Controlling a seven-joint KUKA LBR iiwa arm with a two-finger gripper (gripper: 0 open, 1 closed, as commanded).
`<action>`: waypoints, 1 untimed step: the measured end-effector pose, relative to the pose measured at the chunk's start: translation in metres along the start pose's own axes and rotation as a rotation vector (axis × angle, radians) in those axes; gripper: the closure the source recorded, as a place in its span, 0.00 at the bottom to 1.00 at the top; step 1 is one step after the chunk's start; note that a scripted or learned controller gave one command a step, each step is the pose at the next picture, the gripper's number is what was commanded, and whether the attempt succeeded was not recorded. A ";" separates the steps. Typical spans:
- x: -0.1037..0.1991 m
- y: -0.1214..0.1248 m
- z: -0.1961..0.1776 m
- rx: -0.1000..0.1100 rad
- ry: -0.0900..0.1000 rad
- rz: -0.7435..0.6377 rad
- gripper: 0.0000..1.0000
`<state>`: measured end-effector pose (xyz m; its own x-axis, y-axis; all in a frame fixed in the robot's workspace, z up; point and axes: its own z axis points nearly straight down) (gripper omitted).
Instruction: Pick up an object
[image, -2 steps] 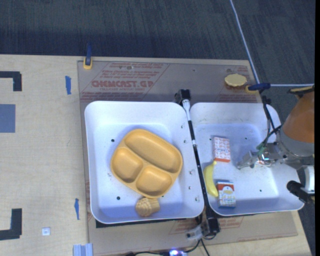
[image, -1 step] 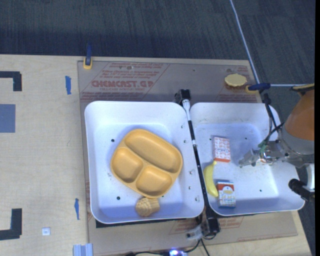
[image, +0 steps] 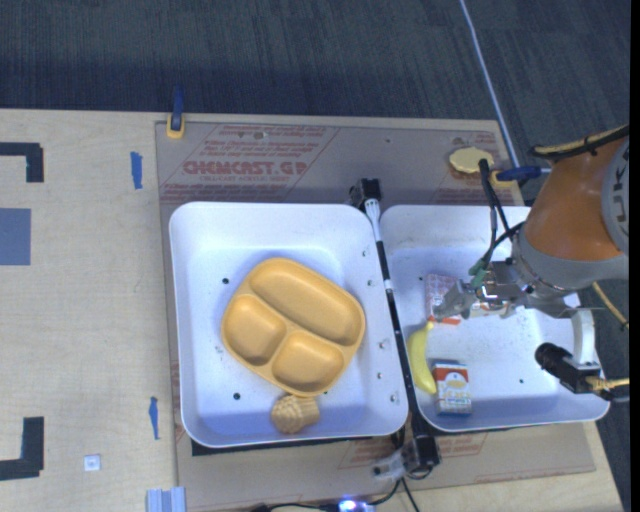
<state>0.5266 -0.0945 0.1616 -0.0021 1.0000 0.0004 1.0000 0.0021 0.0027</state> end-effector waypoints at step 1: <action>0.068 -0.046 -0.054 0.003 0.001 0.001 1.00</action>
